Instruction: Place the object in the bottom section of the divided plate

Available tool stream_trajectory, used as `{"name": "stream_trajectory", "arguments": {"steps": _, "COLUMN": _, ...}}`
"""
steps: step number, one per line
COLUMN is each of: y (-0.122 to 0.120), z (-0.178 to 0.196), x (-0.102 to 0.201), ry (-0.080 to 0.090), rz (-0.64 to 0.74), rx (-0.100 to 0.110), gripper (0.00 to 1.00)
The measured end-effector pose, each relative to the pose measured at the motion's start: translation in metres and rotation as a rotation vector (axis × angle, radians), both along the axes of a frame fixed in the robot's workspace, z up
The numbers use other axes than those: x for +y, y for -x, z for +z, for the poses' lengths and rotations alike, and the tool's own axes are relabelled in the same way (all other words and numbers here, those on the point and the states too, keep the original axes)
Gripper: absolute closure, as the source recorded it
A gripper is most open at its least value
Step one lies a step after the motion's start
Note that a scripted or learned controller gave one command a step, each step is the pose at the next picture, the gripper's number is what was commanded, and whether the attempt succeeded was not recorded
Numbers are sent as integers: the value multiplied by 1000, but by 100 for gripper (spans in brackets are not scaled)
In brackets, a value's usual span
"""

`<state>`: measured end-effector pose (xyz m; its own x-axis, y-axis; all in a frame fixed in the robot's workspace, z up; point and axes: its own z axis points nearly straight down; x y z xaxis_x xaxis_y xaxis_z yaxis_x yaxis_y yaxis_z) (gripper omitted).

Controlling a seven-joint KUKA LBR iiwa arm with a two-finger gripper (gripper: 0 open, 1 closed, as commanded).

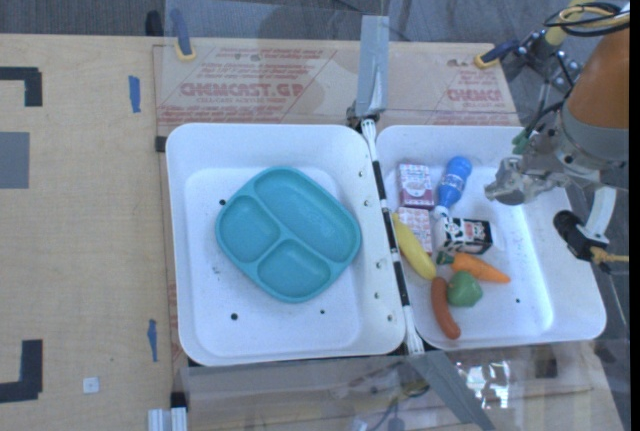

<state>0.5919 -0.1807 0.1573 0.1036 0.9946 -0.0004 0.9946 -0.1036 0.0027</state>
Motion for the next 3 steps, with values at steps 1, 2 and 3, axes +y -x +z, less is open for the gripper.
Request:
{"name": "stream_trajectory", "arguments": {"steps": 1, "y": 38, "z": -22, "x": -9, "ry": -2, "rz": 99, "rx": 5, "gripper": 100}}
{"name": "stream_trajectory", "arguments": {"steps": 2, "y": 12, "z": 31, "x": 67, "ry": 1, "rz": 311, "rx": -1, "gripper": 100}}
{"name": "stream_trajectory", "arguments": {"steps": 3, "y": 5, "z": 27, "x": 133, "ry": 0, "rz": 127, "rx": 0, "gripper": 100}}
